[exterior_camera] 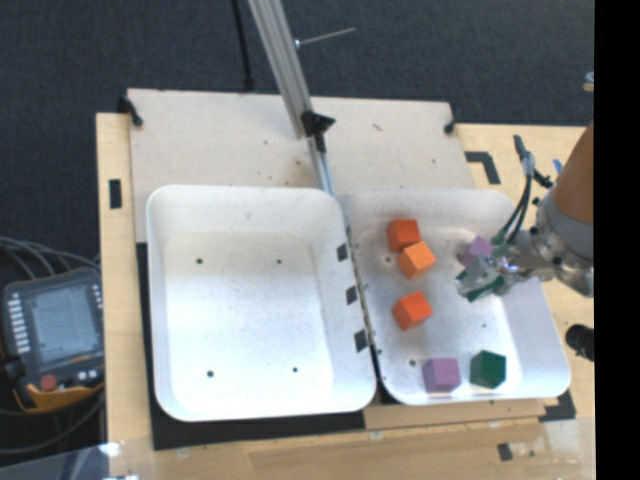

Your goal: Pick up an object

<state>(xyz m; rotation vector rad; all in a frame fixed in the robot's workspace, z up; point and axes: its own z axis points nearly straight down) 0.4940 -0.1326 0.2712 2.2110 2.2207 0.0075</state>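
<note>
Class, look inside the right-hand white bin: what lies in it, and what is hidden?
Inside the right bin: three orange blocks, a purple block, a green block. The gripper covers part of another purple piece.

Both bins, the left bin (pixel 250 303) and the right bin (pixel 530 328), are white with small dark specks. The right one carries three orange cubes (pixel 403 234) (pixel 418 259) (pixel 412 309), a purple cube (pixel 441 374) and a dark green cube (pixel 488 369). The counter (pixel 115 268) is pale tan. The floor (pixel 120 28) is dark grey. The handheld controller (pixel 55 338) is grey with an orange underside.
</note>
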